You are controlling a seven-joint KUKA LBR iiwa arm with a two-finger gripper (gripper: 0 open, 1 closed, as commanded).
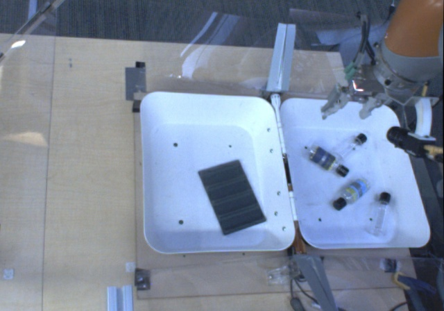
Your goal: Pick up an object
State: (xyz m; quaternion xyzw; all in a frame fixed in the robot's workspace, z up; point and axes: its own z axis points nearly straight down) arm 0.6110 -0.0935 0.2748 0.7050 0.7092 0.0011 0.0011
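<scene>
In the camera view my gripper hangs over the back edge of the right bin, fingers spread apart and open, with nothing between them. Below it in that bin lie several small bottles: a dark-labelled one, a clear one with a black cap, a blue-labelled one and a clear vial near the front right. A dark grey ribbed rectangular pad lies flat in the left bin, tilted diagonally.
A metal divider post stands behind the seam between the two bins. A black bracket sits on the wooden bench behind the left bin. Black arm hardware juts over the right bin's right edge.
</scene>
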